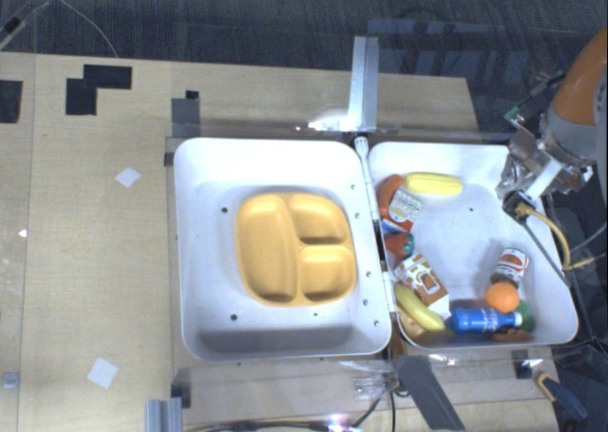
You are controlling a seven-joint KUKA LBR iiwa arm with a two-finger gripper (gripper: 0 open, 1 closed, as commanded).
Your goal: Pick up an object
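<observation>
Arm [579,103] cut off at right edge.

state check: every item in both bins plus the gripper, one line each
yellow tray: flat, alone in left bin
corn cob: lying, right bin top
orange packet: against the divider wall
banana: lying, near corner
blue bottle: on its side
orange ball: resting against blue bottle
gripper: over right bin's far edge, holding nothing

Plastic bins on a wooden tabletop

Both white bins [199,231] look smooth, slightly glossy plastic; the yellow divided tray [290,250] matt plastic; the tabletop [85,259] pale matt wood grain.
</observation>
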